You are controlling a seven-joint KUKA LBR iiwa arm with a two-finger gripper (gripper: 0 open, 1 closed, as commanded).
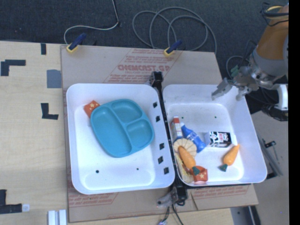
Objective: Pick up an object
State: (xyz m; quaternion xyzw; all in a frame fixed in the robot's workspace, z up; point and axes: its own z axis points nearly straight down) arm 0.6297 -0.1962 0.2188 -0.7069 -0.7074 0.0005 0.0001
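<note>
Insp. A: Nearest the camera, front edge of the right bin: a small red block with a yellow mark, touching a toy carrot that lies across a round tan waffle-like piece.

Insp. B: Other contents, same bin?

Insp. A: Second toy carrot near the front-right corner, green tip toward the camera. Just behind it a small black-and-white carton. Blue bottle-shaped item mid-bin, beside a thin red-and-white tube by the left wall.

Insp. B: Gripper posn?

Insp. A: Over the far-right rim of the right bin, arm coming in from the right. Two fingers visible and spread apart, nothing between them.

Insp. B: Pickable objs relative to the jaws?

Insp. A: All lie toward the camera from the jaws, well apart from them. Carton and second carrot are closest but not under the fingers. No contact w/ any item.

Insp. B: Left bin?

Insp. A: Blue compartment plate, three sections, lying flat. Orange-red block at its far-left edge, partly tucked against the plate.
</note>
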